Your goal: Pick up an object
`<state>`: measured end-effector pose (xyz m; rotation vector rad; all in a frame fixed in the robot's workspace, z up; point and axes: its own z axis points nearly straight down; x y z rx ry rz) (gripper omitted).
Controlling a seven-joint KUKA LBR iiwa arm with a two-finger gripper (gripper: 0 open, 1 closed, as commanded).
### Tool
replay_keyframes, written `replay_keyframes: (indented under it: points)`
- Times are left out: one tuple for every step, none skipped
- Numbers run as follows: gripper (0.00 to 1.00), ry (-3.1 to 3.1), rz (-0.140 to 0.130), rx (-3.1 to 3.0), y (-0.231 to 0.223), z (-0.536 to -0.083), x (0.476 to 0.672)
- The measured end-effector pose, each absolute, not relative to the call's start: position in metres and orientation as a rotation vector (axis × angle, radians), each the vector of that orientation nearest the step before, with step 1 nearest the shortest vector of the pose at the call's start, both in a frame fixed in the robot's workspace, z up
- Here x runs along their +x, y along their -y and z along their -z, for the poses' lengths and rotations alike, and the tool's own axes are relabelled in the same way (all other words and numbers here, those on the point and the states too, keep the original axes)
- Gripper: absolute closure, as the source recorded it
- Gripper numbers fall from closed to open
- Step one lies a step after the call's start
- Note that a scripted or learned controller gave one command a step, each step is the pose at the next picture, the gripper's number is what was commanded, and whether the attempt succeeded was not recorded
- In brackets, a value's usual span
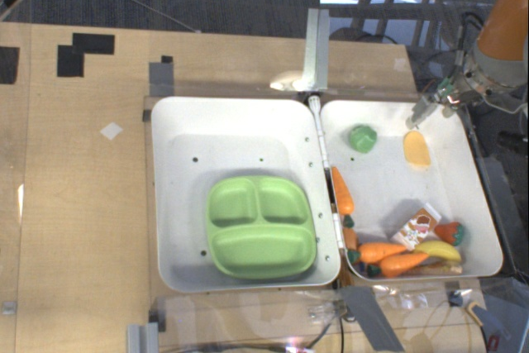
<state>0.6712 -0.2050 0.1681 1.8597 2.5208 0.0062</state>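
The right bin (388, 178) holds a green round piece (361, 138) and a yellow-orange oval piece (417, 150) near its back. One carrot (341, 193) lies along the bin's left wall. At the front, two more carrots (393, 257), a banana (438, 250), a small printed carton (416, 229) and a red piece (450, 233) are heaped together. My gripper (423, 112) hangs over the back right corner of this bin, just above and right of the oval piece, with nothing seen in it.
A green divided plate (261, 226) lies in the left bin (182, 178). A metal post (316, 45) stands behind the divider between the bins. The arm's orange band (506, 25) and cables sit at the right edge.
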Motion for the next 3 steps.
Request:
replay_keyframes:
  points:
    - [0.00, -2.479, -0.006, 1.917, 0.201, -0.097, 0.635]
    - [1.00, -2.477, -0.014, 1.909, 0.200, -0.110, 0.637]
    - [0.00, -2.477, -0.013, 1.910, 0.200, -0.110, 0.637]
